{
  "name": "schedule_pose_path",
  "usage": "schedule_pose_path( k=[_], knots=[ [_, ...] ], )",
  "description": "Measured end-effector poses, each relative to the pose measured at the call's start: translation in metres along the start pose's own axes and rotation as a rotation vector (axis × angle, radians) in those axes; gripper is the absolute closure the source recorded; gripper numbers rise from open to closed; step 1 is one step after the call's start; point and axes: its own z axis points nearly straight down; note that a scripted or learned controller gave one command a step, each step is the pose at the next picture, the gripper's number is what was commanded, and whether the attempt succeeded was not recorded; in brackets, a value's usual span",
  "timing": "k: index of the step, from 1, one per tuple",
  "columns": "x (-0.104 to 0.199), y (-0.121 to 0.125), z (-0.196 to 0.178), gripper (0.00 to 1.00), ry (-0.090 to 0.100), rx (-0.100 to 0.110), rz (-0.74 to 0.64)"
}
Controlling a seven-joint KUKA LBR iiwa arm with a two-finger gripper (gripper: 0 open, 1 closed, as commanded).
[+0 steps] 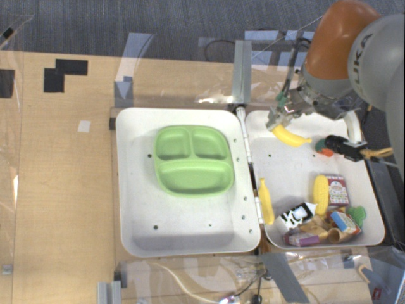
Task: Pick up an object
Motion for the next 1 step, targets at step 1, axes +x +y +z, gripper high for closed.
schedule_pose_path(
  k=[1],
  knots=[
    [-0.0055,0.0023,-0.0077,1.00,0.000,0.003,0.102]
  ],
)
